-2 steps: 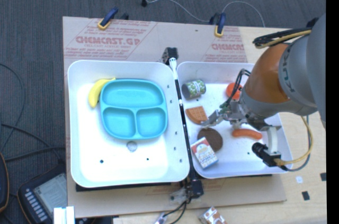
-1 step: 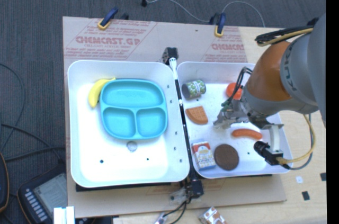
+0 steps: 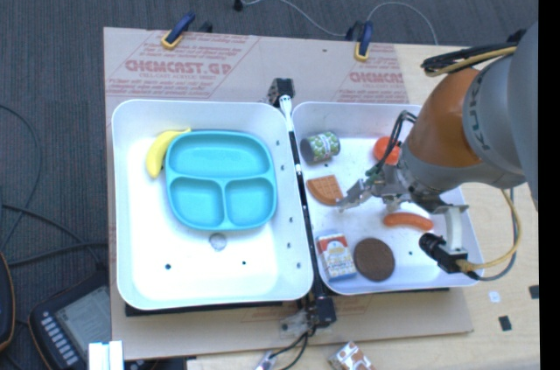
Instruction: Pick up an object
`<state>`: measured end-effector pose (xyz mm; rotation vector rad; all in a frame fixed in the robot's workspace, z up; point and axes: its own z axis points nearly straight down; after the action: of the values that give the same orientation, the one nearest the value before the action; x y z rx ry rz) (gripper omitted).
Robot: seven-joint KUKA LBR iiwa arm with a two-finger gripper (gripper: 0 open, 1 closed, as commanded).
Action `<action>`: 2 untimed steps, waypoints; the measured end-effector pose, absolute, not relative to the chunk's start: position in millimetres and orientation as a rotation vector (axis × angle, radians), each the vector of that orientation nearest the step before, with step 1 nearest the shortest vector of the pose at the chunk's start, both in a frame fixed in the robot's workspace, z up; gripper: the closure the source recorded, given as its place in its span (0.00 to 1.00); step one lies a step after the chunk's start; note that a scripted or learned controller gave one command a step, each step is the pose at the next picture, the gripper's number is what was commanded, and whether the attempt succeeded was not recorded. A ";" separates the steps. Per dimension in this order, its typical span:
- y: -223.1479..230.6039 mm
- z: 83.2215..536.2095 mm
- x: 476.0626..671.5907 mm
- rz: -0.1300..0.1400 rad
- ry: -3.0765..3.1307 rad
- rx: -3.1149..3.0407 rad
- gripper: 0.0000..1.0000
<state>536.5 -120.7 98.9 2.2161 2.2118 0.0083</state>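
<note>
My gripper point(image 3: 360, 193) hangs low over the middle of the right bin point(image 3: 455, 276), reaching in from the right. Its tip sits just right of an orange waffle-like square point(image 3: 324, 188) and above-left of a red sausage point(image 3: 408, 220). A green can point(image 3: 320, 146) lies at the bin's back left. A red round piece point(image 3: 385, 150) is partly hidden behind the wrist. Near the front lie a brown round cookie point(image 3: 374, 259) and a small red-and-white carton point(image 3: 335, 256). Nothing visibly hangs from the gripper.
The left bin point(image 3: 140, 263) holds a blue divided plate point(image 3: 220, 178) and a yellow banana point(image 3: 160, 151) beside it. A ridge where the two bins meet point(image 3: 299, 211) runs down the middle. Clamps point(image 3: 178, 30) hold the board at the back.
</note>
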 end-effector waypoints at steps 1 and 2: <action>-123.2 88.5 518.7 0.011 2.214 2.212 0.00; -123.8 98.9 519.1 0.011 2.212 2.213 1.00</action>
<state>519.1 -123.8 98.9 2.2127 2.2118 0.0110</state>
